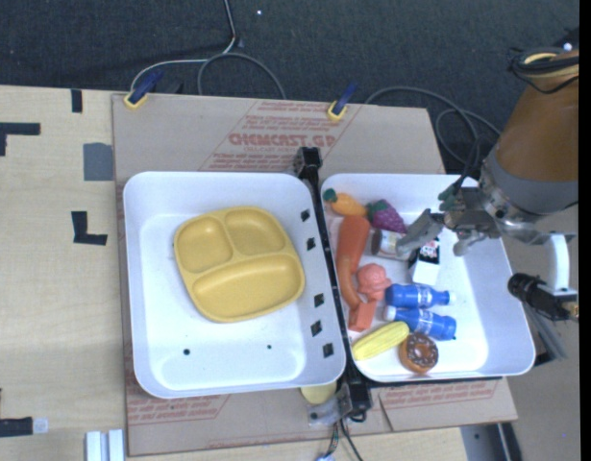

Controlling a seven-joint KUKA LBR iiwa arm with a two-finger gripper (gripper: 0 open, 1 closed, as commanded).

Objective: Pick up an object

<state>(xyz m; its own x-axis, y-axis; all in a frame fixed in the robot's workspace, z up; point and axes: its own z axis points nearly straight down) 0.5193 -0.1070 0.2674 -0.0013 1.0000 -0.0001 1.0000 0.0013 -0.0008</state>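
Observation:
The right bin (502,353) holds several toy foods. A small carrot (345,203) and purple grapes (386,216) lie at its far left, with a long orange sausage (351,248) and a pink piece (372,281) below them. Two blue bottles (417,297) lie in the middle, above a yellow corn cob (380,340) and a brown donut (419,352). My gripper (434,247) hangs open over the bin's middle, one finger (415,235) pointing left. A small white carton (427,269) lies just under it. I see nothing held between the fingers.
In the left bin (151,353) lies a yellow divided plate (239,262). A black divider (319,257) joins the two bins. Cables run across the cardboard behind the bins. The arm's grey and orange body (540,152) stands over the right bin's far right corner.

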